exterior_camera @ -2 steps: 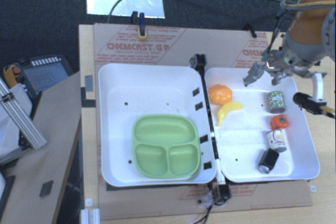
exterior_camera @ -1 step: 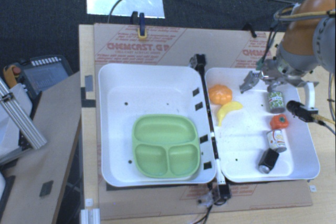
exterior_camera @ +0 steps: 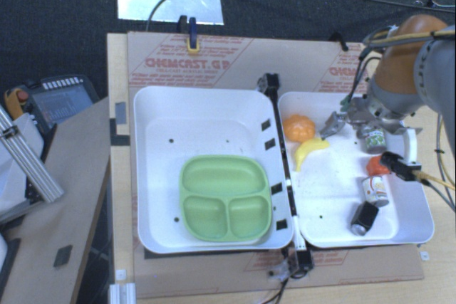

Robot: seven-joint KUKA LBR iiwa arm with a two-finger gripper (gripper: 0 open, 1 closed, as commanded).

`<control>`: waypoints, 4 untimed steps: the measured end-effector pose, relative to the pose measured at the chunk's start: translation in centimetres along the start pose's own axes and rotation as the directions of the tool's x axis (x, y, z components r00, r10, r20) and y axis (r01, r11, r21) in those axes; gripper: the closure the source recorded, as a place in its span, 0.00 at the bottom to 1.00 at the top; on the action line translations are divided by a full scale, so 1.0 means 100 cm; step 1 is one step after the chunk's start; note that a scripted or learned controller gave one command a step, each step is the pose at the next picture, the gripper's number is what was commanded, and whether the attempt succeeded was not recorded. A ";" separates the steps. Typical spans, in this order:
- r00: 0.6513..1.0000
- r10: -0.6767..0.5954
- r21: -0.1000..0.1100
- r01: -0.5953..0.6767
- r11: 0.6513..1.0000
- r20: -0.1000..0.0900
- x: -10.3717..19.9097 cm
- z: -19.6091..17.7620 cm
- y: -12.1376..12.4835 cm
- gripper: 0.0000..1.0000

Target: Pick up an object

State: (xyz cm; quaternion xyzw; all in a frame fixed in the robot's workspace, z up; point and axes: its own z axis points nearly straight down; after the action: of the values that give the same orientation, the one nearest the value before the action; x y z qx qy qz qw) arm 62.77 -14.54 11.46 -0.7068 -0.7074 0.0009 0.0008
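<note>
Side by side on a printed cardboard sheet (exterior_camera: 214, 62), two white bins, joined by black clips (exterior_camera: 269, 126) along the shared rim. In the left bin (exterior_camera: 153, 117), a green three-part plate (exterior_camera: 224, 197), lying flat toward the front. In the right bin (exterior_camera: 417, 228), several small things: an orange ball (exterior_camera: 299, 128) near the back left corner, a yellow banana (exterior_camera: 311, 149) just in front of it, a small greenish jar (exterior_camera: 374, 141) further right, an orange-red lump (exterior_camera: 375, 166) below the jar, then a small white can (exterior_camera: 375, 190) and a black cylinder (exterior_camera: 365, 217) toward the front. Off the bench to the left, a handheld control panel (exterior_camera: 60, 100) and a length of metal rail (exterior_camera: 28, 160); at the cardboard's back edge, a blue and yellow clamp (exterior_camera: 191, 35). Reaching in from the right, the grey arm (exterior_camera: 417, 71), with cables draped around the wrist. Gripper (exterior_camera: 332, 126) low over the back of the right bin, just right of the ball and just above the banana's far end, between ball and jar. Open or closed: cannot tell, the tip being small and grey against the wrist behind. Touching the banana or merely close: cannot tell either. Part of the orange-red lump hidden behind a black fitting on the cable.
</note>
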 end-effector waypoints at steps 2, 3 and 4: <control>1.000 -0.002 -0.011 0.002 1.000 0.002 -0.007 -0.073 0.011 1.00; 1.000 -0.004 -0.012 0.004 1.000 0.002 -0.006 -0.139 0.013 1.00; 1.000 -0.004 -0.006 0.004 1.000 0.001 -0.006 -0.136 0.014 1.00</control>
State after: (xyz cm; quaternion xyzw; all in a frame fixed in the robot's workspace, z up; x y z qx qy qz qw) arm 64.25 -15.17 25.03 -0.7054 -0.7088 -0.0009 -0.0019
